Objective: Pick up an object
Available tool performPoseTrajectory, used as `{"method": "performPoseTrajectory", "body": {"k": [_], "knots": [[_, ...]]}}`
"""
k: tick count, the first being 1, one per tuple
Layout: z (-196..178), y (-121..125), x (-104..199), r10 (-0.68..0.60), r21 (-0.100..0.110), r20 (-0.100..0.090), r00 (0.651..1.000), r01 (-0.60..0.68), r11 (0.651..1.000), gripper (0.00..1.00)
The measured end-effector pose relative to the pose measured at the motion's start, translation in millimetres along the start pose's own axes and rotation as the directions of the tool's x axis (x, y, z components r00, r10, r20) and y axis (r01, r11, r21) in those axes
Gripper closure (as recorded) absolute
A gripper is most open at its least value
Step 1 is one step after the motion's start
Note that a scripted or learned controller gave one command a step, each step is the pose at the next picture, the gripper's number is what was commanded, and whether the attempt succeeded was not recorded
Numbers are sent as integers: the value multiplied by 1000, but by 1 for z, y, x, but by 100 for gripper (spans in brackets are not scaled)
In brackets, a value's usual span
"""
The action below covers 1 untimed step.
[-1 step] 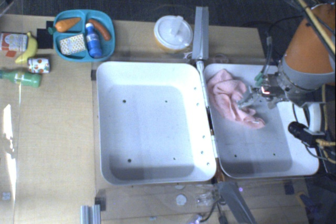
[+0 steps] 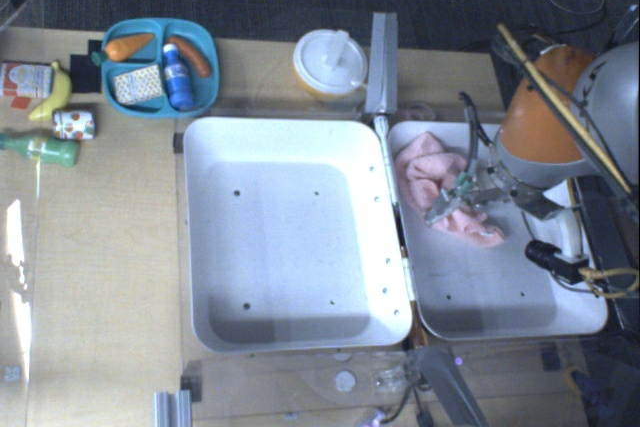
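A crumpled pink cloth (image 2: pixel 428 167) lies in the right bin (image 2: pixel 500 300), against its upper left side, and a fold of it trails down to the right (image 2: pixel 478 229). My gripper (image 2: pixel 447 202) is low over the middle of this cloth, reaching in from the right. The grey arm with its orange band (image 2: pixel 540 120) hangs above the bin's right half. The gripper body hides where its tip meets the cloth.
The left bin (image 2: pixel 290 235) sits beside the right one, with a metal divider post (image 2: pixel 381 65) between them at the back. A white lidded cup (image 2: pixel 331 62), a blue tray of toy food (image 2: pixel 160 67) and small toys (image 2: pixel 45 115) lie on the bench.
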<state>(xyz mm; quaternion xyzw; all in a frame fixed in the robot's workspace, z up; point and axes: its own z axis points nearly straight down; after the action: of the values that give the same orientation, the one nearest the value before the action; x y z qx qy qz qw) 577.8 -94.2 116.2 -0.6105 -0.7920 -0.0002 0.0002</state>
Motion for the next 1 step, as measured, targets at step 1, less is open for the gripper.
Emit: {"method": "performPoseTrajectory", "body": {"k": [1], "knots": [[-69, 17, 38, 143, -4, 1, 990, -143, 990, 0]]}}
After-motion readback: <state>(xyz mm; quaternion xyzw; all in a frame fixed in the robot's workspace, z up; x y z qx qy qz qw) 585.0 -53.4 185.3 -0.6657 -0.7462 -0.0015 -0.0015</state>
